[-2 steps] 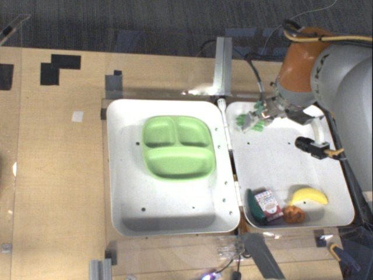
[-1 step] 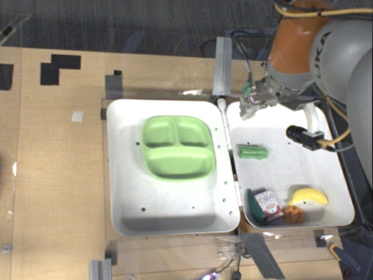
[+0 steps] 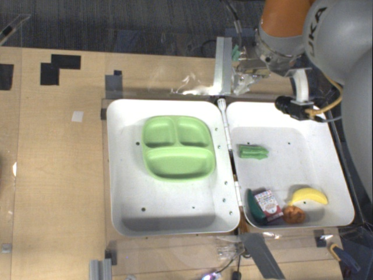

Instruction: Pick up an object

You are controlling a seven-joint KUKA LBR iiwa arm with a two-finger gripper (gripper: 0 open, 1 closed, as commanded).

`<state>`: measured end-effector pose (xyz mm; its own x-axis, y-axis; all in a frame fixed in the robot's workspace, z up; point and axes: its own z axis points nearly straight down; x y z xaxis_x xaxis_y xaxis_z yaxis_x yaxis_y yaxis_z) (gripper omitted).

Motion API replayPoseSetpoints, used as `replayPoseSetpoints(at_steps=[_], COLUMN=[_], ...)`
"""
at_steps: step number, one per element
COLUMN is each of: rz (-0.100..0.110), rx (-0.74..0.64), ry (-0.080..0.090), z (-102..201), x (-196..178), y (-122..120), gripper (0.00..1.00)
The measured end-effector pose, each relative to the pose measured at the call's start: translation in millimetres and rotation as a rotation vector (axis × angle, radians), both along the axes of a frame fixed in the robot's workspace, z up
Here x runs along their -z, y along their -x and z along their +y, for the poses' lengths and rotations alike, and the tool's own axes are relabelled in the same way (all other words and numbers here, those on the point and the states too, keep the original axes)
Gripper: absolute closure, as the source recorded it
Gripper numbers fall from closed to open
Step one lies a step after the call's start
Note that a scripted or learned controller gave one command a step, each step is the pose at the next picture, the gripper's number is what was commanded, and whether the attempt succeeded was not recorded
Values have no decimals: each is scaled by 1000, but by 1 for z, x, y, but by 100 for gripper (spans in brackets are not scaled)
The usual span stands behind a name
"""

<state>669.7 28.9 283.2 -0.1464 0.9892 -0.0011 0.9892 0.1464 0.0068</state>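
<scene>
The right bin (image 3: 326,156) holds a small green piece (image 3: 253,151) near its left wall. At its front lie a yellow banana (image 3: 309,197), a small red and white packet (image 3: 268,202) on a dark green thing (image 3: 253,205), and a brownish lump (image 3: 295,215). My gripper (image 3: 243,80) hangs above the back edge of the bins, near the divider, well clear of every object. Nothing is seen held in it.
A green divided plate (image 3: 178,146) lies in the middle of the left bin (image 3: 125,156). A metal post (image 3: 223,63) stands behind the divider, close to the gripper. Crumpled clear plastic (image 3: 192,86) lies behind the left bin.
</scene>
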Motion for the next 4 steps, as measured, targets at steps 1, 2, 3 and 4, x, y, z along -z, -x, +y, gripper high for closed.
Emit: replayPoseSetpoints(at_steps=[1,2,3,4], rz=[-1,4,0,-1], rx=[59,46,6,106], ry=[0,-1,-1,0], z=[-39,-22,-25,-93], x=[-96,25,-29,-107], y=[0,54,53,0], gripper=[100,100,100,100])
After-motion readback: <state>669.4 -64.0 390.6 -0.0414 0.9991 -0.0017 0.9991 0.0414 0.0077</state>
